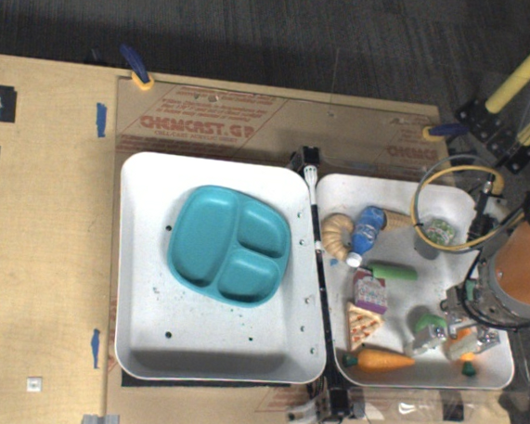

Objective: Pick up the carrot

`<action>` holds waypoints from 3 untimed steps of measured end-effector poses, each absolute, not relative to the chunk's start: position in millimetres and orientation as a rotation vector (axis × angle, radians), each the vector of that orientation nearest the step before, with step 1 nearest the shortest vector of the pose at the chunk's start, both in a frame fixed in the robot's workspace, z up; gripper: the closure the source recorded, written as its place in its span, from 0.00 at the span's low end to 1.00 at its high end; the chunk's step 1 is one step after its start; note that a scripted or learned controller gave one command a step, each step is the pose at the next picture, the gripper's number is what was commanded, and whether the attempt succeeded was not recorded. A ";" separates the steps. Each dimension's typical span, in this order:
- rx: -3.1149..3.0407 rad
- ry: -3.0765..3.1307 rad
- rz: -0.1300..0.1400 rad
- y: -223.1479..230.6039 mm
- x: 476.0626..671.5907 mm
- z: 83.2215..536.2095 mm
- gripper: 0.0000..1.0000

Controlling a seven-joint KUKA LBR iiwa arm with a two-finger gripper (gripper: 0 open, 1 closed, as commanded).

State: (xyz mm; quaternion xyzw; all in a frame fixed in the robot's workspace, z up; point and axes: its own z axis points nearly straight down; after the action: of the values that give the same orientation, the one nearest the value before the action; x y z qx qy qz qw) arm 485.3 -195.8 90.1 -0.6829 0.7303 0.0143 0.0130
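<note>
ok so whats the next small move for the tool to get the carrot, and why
Probably slide the tool a little toward the view's lower left. The carrot lies along the right bin's near edge, just below the pizza slice, while the tool sits off its orange tip, apart from it.

Two bins sit side by side on the desk point(37, 259). Left bin point(142, 325): holds a divided tray point(229, 243), approx. centre, toward the rear. Right bin point(502, 369): carrot point(383, 361) lies along the front wall; pizza slice point(362, 326) just behind it; croissant point(337, 234) and bottle point(368, 231) at rear-left, adjacent. End effector point(454, 335) is at the bin's front-right, to the right of the carrot.
</note>
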 end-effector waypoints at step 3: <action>-2.410 1.994 0.000 -193.0 486.8 104.3 1.00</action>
State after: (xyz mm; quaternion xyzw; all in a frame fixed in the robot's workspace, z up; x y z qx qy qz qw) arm 486.8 -193.0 104.3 -0.7705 0.6374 -0.0002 0.0068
